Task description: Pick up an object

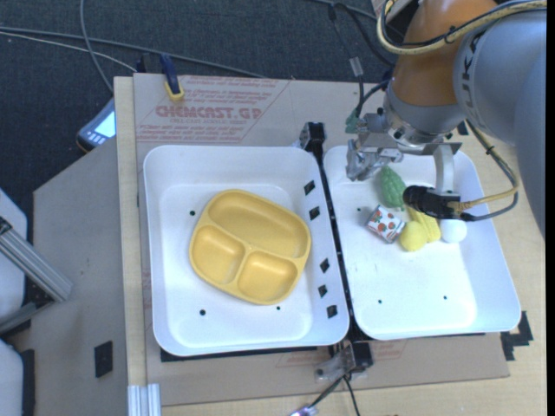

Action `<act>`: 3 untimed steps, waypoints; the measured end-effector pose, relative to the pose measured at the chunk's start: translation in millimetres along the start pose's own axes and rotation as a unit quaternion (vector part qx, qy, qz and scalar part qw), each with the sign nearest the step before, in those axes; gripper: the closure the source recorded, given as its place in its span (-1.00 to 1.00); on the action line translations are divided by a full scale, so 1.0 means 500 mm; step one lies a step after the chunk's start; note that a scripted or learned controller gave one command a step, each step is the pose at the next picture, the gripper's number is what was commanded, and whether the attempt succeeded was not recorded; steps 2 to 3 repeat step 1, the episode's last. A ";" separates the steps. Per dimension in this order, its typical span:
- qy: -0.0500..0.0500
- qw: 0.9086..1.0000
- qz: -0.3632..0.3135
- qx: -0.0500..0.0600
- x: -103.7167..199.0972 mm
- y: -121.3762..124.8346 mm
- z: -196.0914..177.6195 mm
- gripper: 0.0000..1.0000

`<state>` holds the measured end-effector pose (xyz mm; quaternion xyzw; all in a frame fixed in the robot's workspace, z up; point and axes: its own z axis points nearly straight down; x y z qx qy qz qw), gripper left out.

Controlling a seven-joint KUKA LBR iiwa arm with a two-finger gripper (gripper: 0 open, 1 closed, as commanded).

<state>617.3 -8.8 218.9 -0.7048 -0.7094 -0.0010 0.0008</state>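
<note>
**Ana:** Nearest the lens sat the right bin [434, 306], its front half bare, smooth white plastic with a shallow rolled rim. What lay further in?

**Ben:** A tight cluster toward the bin's back: a green object [392, 185], bumpy and leaf-like, a small boxy item with red and white print [385, 223], a yellow lumpy piece [419, 232] and a little white ball [453, 230]. The yellow piece touched both the boxy item and the ball.

**Ana:** And the gripper [368, 165]?

**Ben:** It hung over the bin's back left part, just beside the green object. Its metal fingers seemed a little apart with nothing between them, though the wrist hid much of them, so I would not swear to it.

**Ana:** How should the pick have gone?

**Ben:** I judged the green object the likeliest target. Come straight down, straddle its narrow width, and close gently; it looked soft and irregular, apt to squirm out. Crowded neighbours could be nudged, so a clean vertical lift mattered.

**Ana:** The left bin [165, 258]?

**Ben:** It held a glossy yellow divided plate [250, 245], three compartments, rounded corners, lying flat and well apart from the arm.
</note>
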 end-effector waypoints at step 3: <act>0.000 1.000 0.000 -0.001 0.106 0.029 -0.024 1.00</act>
